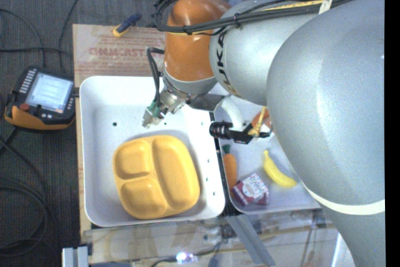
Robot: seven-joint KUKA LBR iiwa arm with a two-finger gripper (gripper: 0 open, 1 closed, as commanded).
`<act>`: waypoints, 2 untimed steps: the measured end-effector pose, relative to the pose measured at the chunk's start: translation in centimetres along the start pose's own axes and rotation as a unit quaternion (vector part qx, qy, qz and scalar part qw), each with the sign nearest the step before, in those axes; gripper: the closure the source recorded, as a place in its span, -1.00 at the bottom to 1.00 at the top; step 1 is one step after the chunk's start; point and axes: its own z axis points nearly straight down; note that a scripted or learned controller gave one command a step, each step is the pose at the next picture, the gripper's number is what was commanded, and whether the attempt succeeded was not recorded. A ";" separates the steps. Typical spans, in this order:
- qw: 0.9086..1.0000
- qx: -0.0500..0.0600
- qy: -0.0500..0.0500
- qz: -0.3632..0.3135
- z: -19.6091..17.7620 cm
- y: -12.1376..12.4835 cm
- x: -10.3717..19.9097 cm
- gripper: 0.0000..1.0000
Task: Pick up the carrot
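The carrot (230, 170) is orange with a green top and lies along the left wall of the right bin (306, 200), pointing toward the front. My gripper (152, 114) hangs over the back of the left bin (100, 134), just behind the yellow tray, well to the left of the carrot. I see nothing between its tips. The big grey arm covers much of the right bin.
A yellow three-compartment tray (156, 176) lies in the front of the left bin. In the right bin a banana (277, 173) and a red-and-white packet (251, 190) lie near the carrot. A teach pendant (40, 99) rests left of the bins.
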 end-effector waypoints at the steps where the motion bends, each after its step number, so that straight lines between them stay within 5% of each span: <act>1: 0.998 -0.015 -0.005 0.054 6.6 -4.1 4.3 1.00; 2: 1.000 0.000 0.000 0.018 -0.3 -7.1 4.7 1.00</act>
